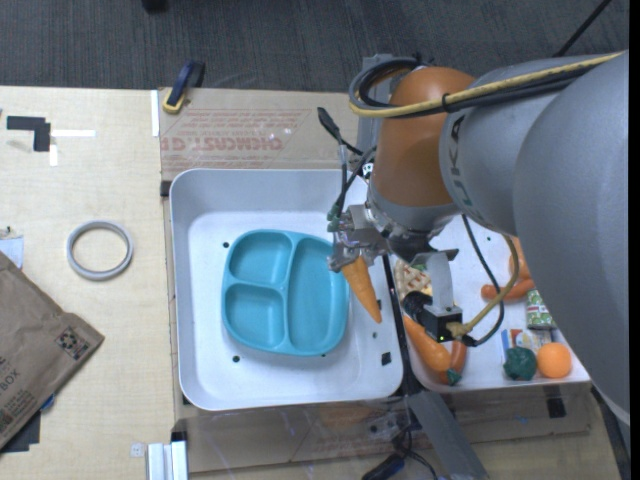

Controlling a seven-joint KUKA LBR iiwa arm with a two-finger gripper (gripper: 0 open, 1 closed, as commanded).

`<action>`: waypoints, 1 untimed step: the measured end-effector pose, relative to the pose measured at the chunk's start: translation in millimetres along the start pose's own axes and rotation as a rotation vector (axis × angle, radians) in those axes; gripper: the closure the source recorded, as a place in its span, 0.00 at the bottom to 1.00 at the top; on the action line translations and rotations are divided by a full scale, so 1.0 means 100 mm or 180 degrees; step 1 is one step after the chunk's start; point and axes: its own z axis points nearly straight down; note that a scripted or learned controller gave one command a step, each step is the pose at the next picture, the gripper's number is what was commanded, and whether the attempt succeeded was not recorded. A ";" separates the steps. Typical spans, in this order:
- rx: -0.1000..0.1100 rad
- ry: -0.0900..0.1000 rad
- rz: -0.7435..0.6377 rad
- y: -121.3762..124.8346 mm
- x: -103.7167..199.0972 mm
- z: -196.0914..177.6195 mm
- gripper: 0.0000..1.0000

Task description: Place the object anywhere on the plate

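A light blue divided plate (285, 293) lies in the left white bin (200, 368). My gripper (350, 251) hangs just past the plate's right rim, under the orange wrist band. An orange toy carrot (363, 288) is pinched by its thick end between the fingers. Its tip slants down and to the right, over the strip of bin floor between the plate and the bin's right wall. The gripper is shut on the carrot.
The right bin (500, 383) holds another carrot (440, 353), an orange ball (553, 360), a green piece (519, 364) and more toy food, partly behind the arm. On the bench at left are a tape ring (100, 249) and a brown bag (30, 353). Cardboard (240, 133) lies behind the bins.
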 end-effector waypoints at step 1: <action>0.0000 -0.0002 -0.0002 0.00 0.00 0.00 0.00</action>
